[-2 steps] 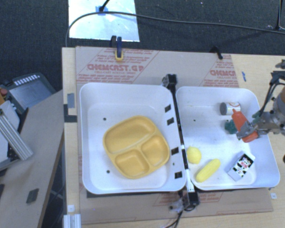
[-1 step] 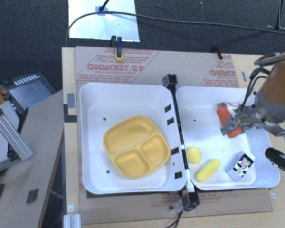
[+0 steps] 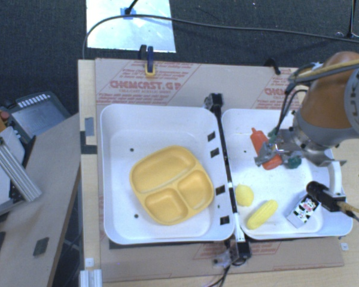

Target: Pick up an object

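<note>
Camera view, arm: the grey arm with its orange band (image 3: 332,94) reached in from the right over the right bin (image 3: 242,160).
Gripper: the gripper (image 3: 269,155) hung low in the right bin's upper middle; whether its jaws were spread or pressed together could not be told.
Orange object: an orange-red object (image 3: 260,140) lay just beside the gripper, at its upper left and partly hidden under it; contact unclear.
Other items: a yellow lemon-like piece (image 3: 244,194), a yellow corn cob (image 3: 262,213) and a small cow-patterned carton (image 3: 303,211) lay nearer the front, apart from the gripper.
Left bin: the left bin (image 3: 116,160) held a yellow divided tray (image 3: 170,184).
</note>
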You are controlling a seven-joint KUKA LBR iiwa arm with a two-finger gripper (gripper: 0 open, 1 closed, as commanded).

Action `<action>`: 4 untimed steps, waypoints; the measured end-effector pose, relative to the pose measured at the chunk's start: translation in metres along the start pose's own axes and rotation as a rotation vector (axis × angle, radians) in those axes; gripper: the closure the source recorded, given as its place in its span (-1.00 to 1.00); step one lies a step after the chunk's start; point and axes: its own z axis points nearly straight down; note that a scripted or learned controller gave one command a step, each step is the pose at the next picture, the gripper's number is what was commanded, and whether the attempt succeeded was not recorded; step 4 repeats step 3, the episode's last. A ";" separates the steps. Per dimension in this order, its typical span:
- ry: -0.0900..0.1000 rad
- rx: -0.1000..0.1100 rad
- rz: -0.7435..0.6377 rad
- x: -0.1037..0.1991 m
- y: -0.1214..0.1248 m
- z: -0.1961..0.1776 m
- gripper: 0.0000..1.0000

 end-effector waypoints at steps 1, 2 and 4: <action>0.001 0.001 0.000 0.059 0.007 0.004 1.00; 0.001 -0.001 0.000 0.111 0.018 -0.012 1.00; 0.001 -0.001 0.000 0.169 0.037 -0.012 1.00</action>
